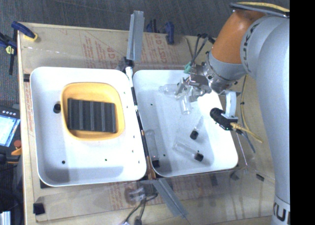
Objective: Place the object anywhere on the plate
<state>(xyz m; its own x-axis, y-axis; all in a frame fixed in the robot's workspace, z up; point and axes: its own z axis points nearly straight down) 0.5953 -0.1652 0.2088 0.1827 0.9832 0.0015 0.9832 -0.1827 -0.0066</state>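
Looking down on the bench at a slant in the single camera view, we see 2 shallow white bins side by side on a wooden board. The left bin [44,165] holds a yellow plate [92,91] with rounded corners, and on that plate lies a dark ribbed rectangular insert [92,115] showing 4 lengthwise strips. The right bin [162,167] carries several transparent plastic objects: we make out a clear tube with a black cap [196,127] near the bin's middle, a second clear tube with a black cap [189,151] nearer the front edge, and a clear piece [167,90] near the back of the bin, just beside the gripper. We cannot tell which of these is the task's object; all of them lie in the right bin, well apart from the plate. The arm [266,66], grey with an orange band, reaches in from the right, and its gripper [189,87] sits low over the back part of the right bin. Here the fingers merge with transparent plastic and metal parts, so we cannot tell whether they are spread, pressed together, or pinching anything. A black hooked part [220,118] hangs beside the wrist.
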